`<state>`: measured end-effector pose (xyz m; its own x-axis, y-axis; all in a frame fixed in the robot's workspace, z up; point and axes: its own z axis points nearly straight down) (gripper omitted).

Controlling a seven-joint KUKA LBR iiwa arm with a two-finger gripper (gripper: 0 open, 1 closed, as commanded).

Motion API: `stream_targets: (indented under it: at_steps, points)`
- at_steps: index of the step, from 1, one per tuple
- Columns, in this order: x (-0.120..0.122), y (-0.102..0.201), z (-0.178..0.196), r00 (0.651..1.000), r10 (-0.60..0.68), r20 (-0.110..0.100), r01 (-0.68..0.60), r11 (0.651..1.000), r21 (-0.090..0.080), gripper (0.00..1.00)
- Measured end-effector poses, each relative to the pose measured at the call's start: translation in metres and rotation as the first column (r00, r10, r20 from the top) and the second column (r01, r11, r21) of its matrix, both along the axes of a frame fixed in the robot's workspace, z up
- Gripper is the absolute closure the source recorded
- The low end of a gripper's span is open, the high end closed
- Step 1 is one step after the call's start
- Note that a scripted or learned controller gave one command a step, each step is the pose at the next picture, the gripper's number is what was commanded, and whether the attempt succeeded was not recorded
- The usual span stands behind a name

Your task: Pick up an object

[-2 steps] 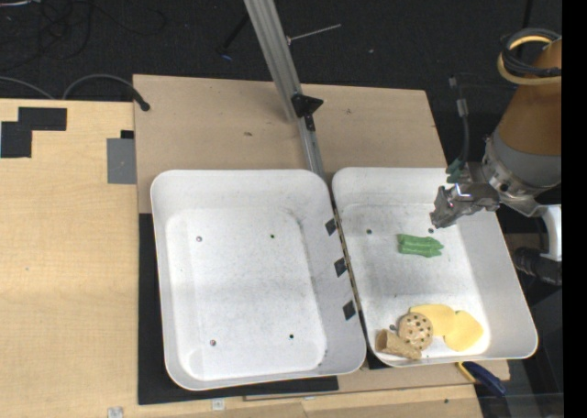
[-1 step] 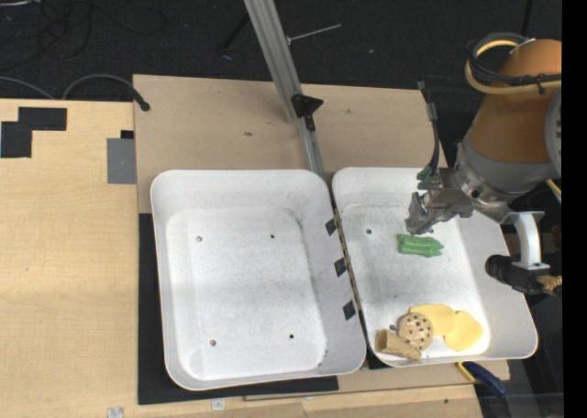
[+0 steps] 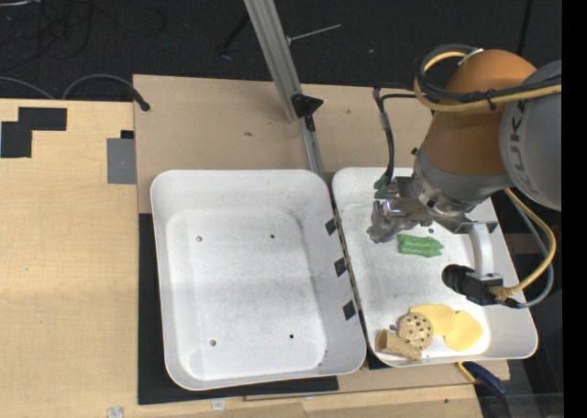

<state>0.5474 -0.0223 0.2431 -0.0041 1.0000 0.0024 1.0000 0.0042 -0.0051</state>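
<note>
Gripper [image 3: 383, 222] is hanging over the upper part of the right bin [image 3: 523, 341]; you cannot tell whether it is spread or pressed together. Green block [image 3: 419, 245] is lying just right of it. 2 yellow pieces [image 3: 456, 326] and a brown dotted disc [image 3: 415, 326] are sitting near the bin's lower edge.

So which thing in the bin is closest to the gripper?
The green piece, right beside the gripper. The yellow pieces and brown dotted disc lie much farther away.
</note>
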Motion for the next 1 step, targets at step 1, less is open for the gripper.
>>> stream_targets:
  at_steps: [1]
  points:
    - [-0.0056, 0.0539, -0.0142, 1.000, 0.000, -0.001, 0.000, 1.000, 0.000, 1.00]
